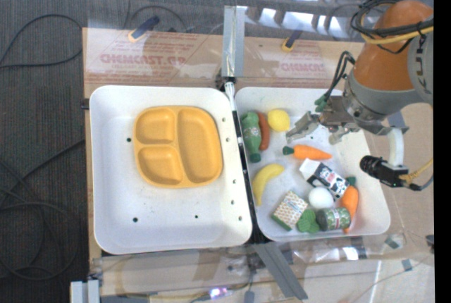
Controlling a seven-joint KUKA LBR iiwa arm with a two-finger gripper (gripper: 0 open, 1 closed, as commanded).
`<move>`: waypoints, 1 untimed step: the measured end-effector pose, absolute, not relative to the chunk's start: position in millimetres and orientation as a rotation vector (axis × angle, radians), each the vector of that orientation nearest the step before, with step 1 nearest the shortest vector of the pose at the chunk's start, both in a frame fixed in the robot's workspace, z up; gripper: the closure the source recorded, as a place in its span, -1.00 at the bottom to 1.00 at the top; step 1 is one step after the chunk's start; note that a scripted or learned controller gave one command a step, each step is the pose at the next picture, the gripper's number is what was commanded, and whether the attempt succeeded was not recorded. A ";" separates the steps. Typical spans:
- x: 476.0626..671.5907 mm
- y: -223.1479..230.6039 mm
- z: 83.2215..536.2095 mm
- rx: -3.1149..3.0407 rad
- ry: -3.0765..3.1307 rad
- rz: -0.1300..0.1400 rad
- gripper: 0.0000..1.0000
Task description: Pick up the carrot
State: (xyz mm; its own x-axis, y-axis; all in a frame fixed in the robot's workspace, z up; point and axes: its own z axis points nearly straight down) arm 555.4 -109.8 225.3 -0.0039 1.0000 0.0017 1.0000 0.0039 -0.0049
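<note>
We see carrot (311, 151) in right bin (264, 220), long axis roughly left-right, leafy end left. Gripper (318, 123) hovers just above-right of it, jaws spread, holding nothing. We judge short descent needed.

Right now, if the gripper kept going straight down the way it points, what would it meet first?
Probably the carrot. The gripper hangs over the right bin, just above the carrot in the image, with the lemon off to one side. Its height above them is unclear from this view.
</note>
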 end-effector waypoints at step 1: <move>581.9 -117.2 105.7 -2.165 -2.274 0.003 -1.00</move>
State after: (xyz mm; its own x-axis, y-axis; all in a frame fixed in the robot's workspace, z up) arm 581.9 -117.2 105.7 -0.0494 0.9988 0.0002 0.9988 0.0494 -0.0024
